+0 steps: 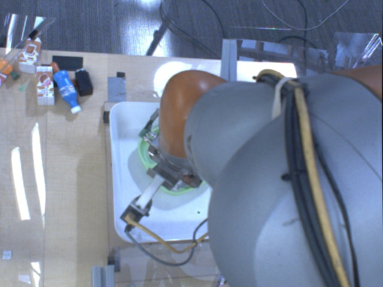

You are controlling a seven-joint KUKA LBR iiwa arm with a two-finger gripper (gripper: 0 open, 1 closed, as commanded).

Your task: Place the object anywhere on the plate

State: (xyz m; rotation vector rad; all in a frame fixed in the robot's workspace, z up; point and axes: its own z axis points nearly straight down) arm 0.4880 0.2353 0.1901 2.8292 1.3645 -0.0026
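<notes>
Arm (287, 184) fills lower right of frame, orange band (179, 112) at centre. Just below it I see gripper (172, 173) over green plate (142, 151) in white bin (119, 160), mid-frame. Claw state: can't tell, wrist blocks it. Far upper left on bench (54, 178): blue bottle (67, 91), small cartons (45, 85), black block (84, 82).

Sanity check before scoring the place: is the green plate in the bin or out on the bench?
The green plate is in: its rim shows inside the white bin, under the arm, which hides the rest.
</notes>
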